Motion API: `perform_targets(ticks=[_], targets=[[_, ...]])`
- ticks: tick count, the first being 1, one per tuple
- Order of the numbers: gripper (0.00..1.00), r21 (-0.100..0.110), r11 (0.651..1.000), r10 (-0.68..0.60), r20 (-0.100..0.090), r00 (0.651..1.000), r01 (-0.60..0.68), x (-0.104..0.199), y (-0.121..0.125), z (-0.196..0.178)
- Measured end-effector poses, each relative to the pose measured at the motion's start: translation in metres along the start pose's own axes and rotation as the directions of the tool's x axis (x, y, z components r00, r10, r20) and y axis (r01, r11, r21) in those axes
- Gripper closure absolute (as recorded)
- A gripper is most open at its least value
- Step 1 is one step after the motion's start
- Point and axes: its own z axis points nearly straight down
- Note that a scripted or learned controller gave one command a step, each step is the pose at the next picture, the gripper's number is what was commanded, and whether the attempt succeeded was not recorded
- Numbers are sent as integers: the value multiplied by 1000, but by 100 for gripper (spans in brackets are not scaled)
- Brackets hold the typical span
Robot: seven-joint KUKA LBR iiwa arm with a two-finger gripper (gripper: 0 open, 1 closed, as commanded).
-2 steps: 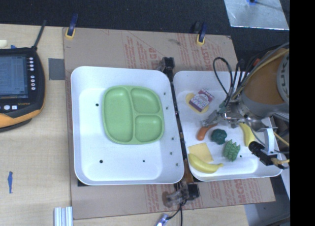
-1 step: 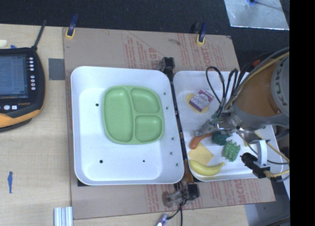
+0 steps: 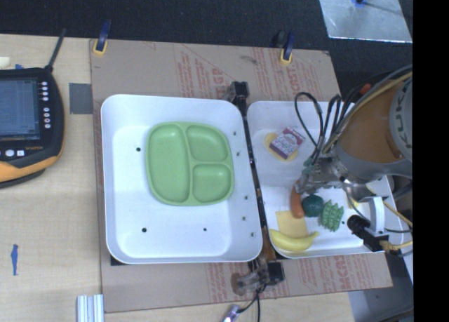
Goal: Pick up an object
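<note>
In the right bin lie a purple and white packet, an orange carrot, a dark teal round toy, a green spiky toy, a yellow block and a banana. My gripper hangs low over the middle of this bin, just above the carrot and the teal toy. The wrist and cables cover its tips. Nothing shows between them.
The left bin holds a green divided plate. A teach pendant lies on the bench at far left. Clamps sit at the cardboard's back edge. The arm's bulk covers the right bin's right side.
</note>
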Motion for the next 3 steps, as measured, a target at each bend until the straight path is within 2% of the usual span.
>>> perform_targets(ticks=[1, 2, 3], targets=[[0, 1, 1000, 0, 0, 1000, 0, 0, 0, 1], [0, 13, 1000, 2, -2, 1000, -2, 12, 43, 16], [100, 14, 1000, 1, -1, 1000, -1, 11, 43, 6]])
